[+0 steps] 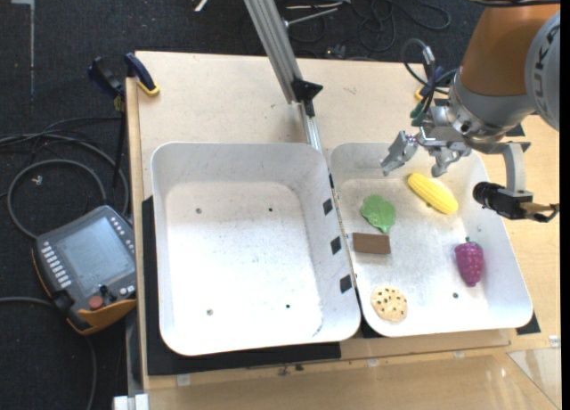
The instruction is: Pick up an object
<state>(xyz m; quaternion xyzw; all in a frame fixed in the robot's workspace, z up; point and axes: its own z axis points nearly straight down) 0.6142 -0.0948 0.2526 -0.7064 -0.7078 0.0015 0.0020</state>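
The tool (pixel 419 158) hangs spread wide, gripping nothing, just above the corn (pixel 432 192) in the right bin (pixel 508 301).

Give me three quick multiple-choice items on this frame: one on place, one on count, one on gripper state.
1. Where does the yellow toy corn cob lie?
A. in the left white bin
B. in the right white bin
C. on the bare bench

2. How many items lie in the right bin?
A. three
B. five
C. seven

3. How is the two-finger gripper?
A. open, holding nothing
B. shut on the cookie
C. shut on the grapes

Answers: 1 B, the cob rests near that bin's upper part. 2 B, corn cob, green leaf, brown block, round cookie and purple grape bunch. 3 A, its fingers are spread above the bin's upper edge with nothing between them.
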